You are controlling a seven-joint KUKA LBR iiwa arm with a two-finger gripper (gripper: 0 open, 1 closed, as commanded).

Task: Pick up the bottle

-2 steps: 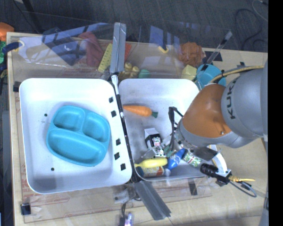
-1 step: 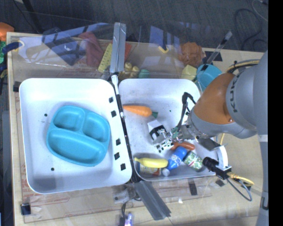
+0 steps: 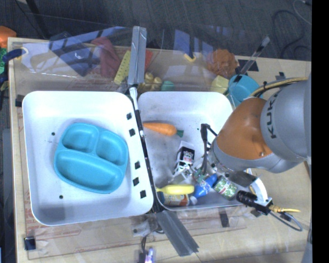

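- A sectioned tray [image 3: 91,156] is set in the left bin [image 3: 35,147].
- In the right bin [image 3: 175,106], a carrot [image 3: 160,129] is placed behind a banana [image 3: 177,190].
- A bottle [image 3: 215,185] is found right of the banana, under the arm [image 3: 263,130].

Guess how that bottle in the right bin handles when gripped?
The bottle lies on its side, so it will probably roll if nudged. Its rounded, seemingly glossy body may slip between fingers. It is crowded beside the yellow item, so neighbours could shift too.

The grey-and-orange robot arm [image 3: 263,133] covers the right white bin's [image 3: 170,106] right side and hides its own gripper's fingertips.
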